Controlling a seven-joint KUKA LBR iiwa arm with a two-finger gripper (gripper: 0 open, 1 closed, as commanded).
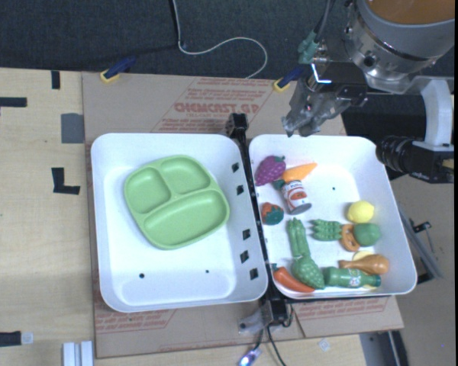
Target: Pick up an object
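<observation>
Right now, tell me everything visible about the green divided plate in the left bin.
The green plate is a pale green tray that looks like plastic, with rounded corners and three compartments: two smaller ones toward the back and one long one in front. It lies flat, turned at a slant, on the floor of the left bin. Its compartments hold nothing. Nothing but the bin touches it.

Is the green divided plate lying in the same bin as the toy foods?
No, the green divided plate lies in the left bin, while the toy foods are all in the right bin.

2 white bins [107, 204], 1 green plate [175, 201], about 10 toy foods [298, 197]
</observation>
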